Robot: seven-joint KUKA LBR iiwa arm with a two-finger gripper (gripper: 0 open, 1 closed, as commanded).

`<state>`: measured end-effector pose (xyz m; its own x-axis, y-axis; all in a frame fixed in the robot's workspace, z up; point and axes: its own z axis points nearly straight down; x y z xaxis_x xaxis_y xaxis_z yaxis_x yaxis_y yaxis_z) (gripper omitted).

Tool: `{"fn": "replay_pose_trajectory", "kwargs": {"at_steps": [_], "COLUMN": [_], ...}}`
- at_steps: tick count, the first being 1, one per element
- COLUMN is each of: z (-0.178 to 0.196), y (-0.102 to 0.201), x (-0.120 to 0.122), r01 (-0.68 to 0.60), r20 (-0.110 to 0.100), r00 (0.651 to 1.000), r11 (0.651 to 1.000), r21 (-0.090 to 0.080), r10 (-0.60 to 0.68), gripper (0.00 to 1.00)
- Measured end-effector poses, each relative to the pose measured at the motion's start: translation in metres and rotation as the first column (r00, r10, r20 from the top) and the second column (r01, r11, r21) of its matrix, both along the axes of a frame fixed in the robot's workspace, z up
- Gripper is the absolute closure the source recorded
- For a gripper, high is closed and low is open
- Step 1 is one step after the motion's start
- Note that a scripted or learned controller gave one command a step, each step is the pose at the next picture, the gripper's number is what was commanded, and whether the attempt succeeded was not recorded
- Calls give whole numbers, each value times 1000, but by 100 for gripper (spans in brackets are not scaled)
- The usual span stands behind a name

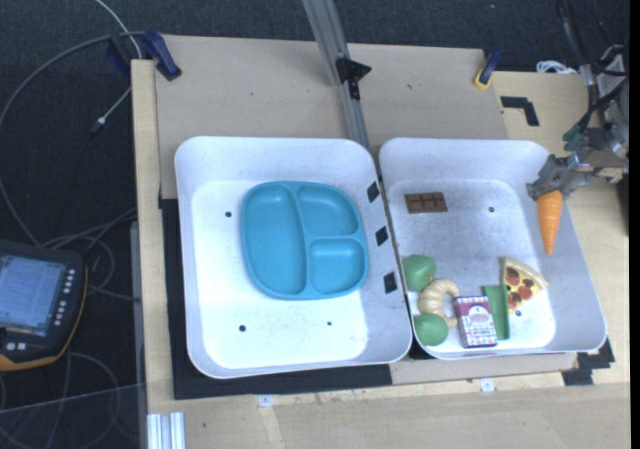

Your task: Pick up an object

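Note:
An orange carrot (550, 221) hangs point down over the right rim of the right bin (500, 159). My gripper (556, 183) reaches in from the right edge and is shut on the carrot's top end, its dark fingers pinching just above the orange body. Inside that bin lie a brown chocolate bar (425, 202), a green pear (419, 270), a croissant (438, 294), a green ball (431, 328), a pink box (476, 322) and a pizza slice (522, 282).
The left bin (210, 327) holds a blue divided plate (303, 239). A slanted metal pole (325, 27) comes down to the gap between the bins. A pendant screen (35, 302) lies off the bench at the left.

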<state>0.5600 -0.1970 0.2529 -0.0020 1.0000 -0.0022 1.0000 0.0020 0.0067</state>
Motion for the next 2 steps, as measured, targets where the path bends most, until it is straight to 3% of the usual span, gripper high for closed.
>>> {"fn": "replay_pose_trajectory", "kwargs": {"at_steps": [2], "z": [-4], "y": [108], "x": [6], "r01": [-6], "r20": [-7], "r00": [1000], "r11": [1000], "r21": [6], "r10": [6], "gripper": [100]}}
